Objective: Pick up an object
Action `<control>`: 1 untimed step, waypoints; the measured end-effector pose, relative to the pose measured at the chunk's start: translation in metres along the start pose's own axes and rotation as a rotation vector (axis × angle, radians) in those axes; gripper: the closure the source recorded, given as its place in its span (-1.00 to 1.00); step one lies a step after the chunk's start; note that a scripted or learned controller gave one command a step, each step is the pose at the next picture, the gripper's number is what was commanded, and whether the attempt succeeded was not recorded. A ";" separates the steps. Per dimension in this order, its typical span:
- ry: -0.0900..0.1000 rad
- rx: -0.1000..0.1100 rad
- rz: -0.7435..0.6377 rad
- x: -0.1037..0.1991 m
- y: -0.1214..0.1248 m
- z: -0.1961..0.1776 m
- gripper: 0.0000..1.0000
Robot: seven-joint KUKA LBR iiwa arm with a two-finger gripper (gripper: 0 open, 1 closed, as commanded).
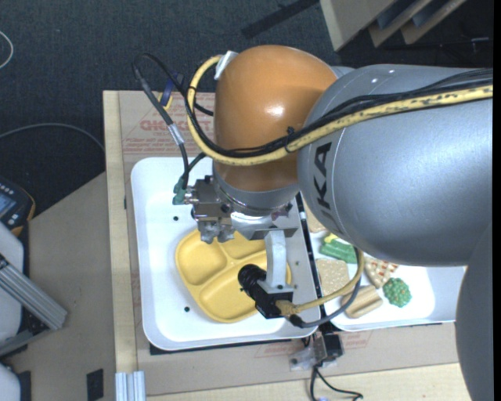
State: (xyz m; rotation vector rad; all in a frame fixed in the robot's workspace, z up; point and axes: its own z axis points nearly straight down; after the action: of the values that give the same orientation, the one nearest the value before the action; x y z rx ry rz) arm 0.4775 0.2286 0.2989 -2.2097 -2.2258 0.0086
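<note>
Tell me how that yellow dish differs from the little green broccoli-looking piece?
The yellow dish is large, flat and divided into compartments; the green broccoli piece is small and knobbly. The dish lies in the left bin, partly under the arm; the broccoli piece sits in the right bin, in the open. Both look like toy kitchen items.

The floor [70,55] around the bench was covered with a dark blue-grey carpet, and a thin pale cable lay on it at the left. The bench top [117,141] was light wood with faded red printing on it. At the upper right, some beige boards [391,23] stood over the carpet.
</note>
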 end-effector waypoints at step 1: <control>0.000 -0.005 0.005 -0.003 0.001 -0.013 1.00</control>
State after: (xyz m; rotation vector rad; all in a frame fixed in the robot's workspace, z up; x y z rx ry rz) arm 0.4788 0.2252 0.3118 -2.2173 -2.2231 0.0028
